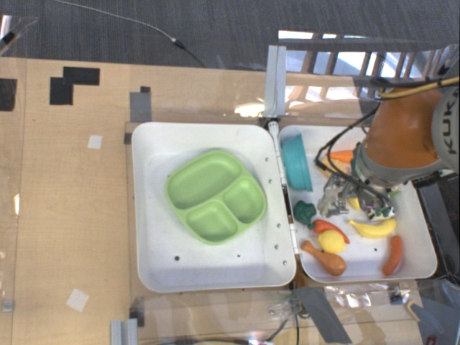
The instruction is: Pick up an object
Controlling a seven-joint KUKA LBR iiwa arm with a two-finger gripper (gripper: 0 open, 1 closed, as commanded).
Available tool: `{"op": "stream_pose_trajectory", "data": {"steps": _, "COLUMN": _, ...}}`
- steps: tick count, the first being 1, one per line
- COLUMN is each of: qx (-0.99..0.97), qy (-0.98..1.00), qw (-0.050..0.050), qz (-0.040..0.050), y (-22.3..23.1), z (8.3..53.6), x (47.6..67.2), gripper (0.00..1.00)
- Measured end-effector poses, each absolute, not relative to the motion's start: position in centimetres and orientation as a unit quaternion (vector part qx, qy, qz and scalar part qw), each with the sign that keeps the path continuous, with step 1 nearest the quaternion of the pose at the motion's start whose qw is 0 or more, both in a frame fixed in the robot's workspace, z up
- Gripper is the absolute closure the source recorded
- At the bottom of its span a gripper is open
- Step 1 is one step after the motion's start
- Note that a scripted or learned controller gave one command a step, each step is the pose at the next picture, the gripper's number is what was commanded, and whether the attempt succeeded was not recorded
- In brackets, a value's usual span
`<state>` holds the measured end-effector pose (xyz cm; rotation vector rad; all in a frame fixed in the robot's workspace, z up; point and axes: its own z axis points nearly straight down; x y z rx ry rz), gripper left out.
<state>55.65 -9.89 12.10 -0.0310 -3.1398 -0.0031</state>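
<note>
The right bin (424, 264) holds toy food: a yellow banana (374, 228), a yellow lemon (331, 242), a red pepper (328, 228), a brown drumstick (325, 258), a red sausage (392, 255), a green broccoli piece (305, 211), an orange carrot (343, 157) and a teal bowl (295, 162) leaning on the left wall. My gripper (353, 201) hangs low over the middle of this bin, just above and left of the banana. The wrist hides what is under it.
The left bin (154, 264) holds a green divided plate (215, 195). A metal post (275, 77) rises at the back between the bins. The arm's orange band (401, 131) covers the right bin's back right part.
</note>
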Motion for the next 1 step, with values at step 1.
{"op": "stream_pose_trajectory", "data": {"steps": 1, "qx": 0.16, "qy": -0.987, "qw": -0.006, "qz": 0.0017, "y": -12.14, "z": 17.0, "x": 56.26, "gripper": 1.0}}
